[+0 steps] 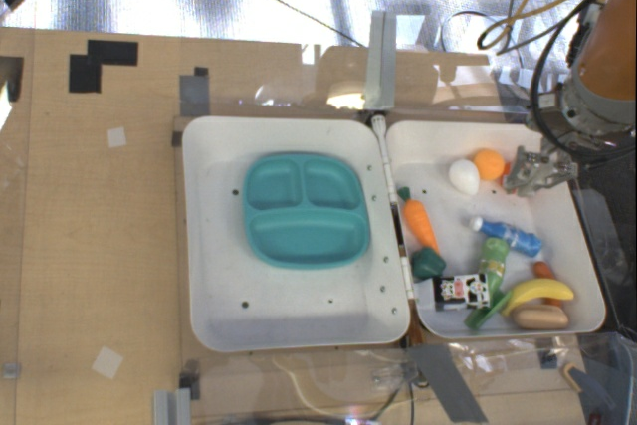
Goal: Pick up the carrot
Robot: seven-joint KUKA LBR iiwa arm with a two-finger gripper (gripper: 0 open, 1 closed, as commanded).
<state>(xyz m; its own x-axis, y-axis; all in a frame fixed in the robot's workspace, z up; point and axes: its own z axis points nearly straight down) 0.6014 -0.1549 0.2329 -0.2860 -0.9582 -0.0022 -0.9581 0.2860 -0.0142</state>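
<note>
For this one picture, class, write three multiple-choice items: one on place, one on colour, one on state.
1. Where does the carrot lie?
A. On the tray
B. In the right bin, by its left wall
C. On the bench

2. What colour is the divided tray in the left bin?
A. Teal
B. Red
C. Yellow

3. Is the carrot in the end effector?
A. Yes, lifted
B. No, it lies apart in the bin
C. Yes, over the tray

Key: B, it lies beside the divider; A, the tray is teal; B, the end effector is near the orange ball.

arm (605, 65): enters from right, wrist angled down-left | gripper (532, 176): low, nothing visibly held
</note>
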